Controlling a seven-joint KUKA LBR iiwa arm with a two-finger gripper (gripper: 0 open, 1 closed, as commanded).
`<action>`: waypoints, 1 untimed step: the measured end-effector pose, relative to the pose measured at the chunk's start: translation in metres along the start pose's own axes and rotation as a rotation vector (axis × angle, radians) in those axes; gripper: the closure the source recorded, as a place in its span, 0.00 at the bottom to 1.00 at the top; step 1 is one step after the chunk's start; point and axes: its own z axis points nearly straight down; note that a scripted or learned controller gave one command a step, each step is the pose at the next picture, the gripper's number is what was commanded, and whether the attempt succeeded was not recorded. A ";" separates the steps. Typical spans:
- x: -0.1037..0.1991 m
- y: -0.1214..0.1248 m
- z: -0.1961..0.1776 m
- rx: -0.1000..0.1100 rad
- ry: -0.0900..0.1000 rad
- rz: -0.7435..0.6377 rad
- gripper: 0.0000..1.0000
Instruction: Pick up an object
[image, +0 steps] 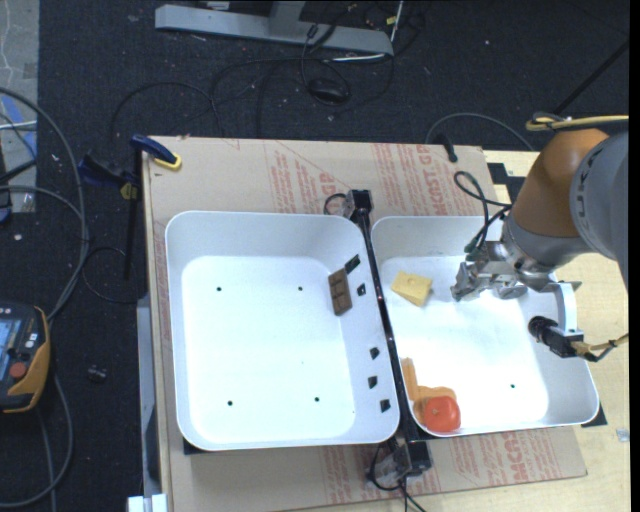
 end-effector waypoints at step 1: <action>-0.001 0.003 -0.042 -0.002 0.000 0.000 1.00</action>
